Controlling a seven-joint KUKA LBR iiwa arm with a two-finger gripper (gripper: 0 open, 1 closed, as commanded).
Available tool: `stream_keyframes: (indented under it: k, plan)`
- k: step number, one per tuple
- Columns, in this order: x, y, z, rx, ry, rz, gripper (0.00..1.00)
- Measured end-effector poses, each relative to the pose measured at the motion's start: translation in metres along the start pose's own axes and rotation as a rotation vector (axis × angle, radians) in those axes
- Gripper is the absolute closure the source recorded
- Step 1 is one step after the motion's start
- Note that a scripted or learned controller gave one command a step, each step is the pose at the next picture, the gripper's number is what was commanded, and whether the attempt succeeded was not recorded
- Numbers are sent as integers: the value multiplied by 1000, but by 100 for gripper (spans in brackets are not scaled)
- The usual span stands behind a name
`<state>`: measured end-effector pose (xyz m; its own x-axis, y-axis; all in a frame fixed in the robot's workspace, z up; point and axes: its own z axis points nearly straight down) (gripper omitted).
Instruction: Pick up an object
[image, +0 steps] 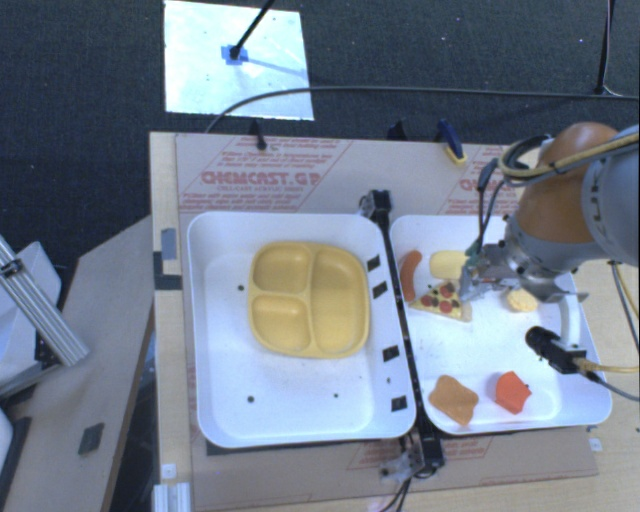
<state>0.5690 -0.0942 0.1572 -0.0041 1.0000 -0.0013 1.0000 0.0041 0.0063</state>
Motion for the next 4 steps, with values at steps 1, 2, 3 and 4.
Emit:
stream_keyframes:
  k: [1, 2, 3, 4]
  plan:
    - [4, 3, -44, 0, 1, -1, 100]
    - [-1, 10, -107, -2, 0, -1, 100]
    - [56, -3, -92, 7, 2, -5, 100]
    - [101, -14, -87, 6, 3, -5, 100]
